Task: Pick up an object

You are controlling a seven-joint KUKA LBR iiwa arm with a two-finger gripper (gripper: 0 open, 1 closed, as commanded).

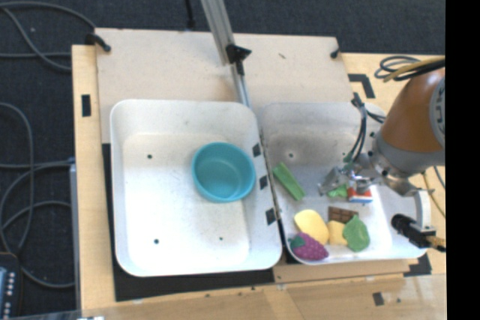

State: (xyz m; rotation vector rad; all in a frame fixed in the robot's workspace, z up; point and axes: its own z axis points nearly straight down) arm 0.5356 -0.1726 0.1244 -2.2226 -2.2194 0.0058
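Observation:
My gripper (339, 184) hangs low over the right bin (300, 131), near its right middle, just above a small pile of toys. Under and beside it lie a red, white and blue piece (361, 196) and a small green bit (337, 193). In front of those sit a brown block (341, 214), a yellow piece (310, 225), a light green lump (357, 234) and a purple grape bunch (309, 246). A green oblong (288, 182) lies to the gripper's left. I see nothing held between the fingers.
The left bin (150, 236) holds a teal bowl (223, 171). A slanted metal pole (214, 4) rises from the back between the bins. Cables trail at the far right near the arm's orange band (412, 120).

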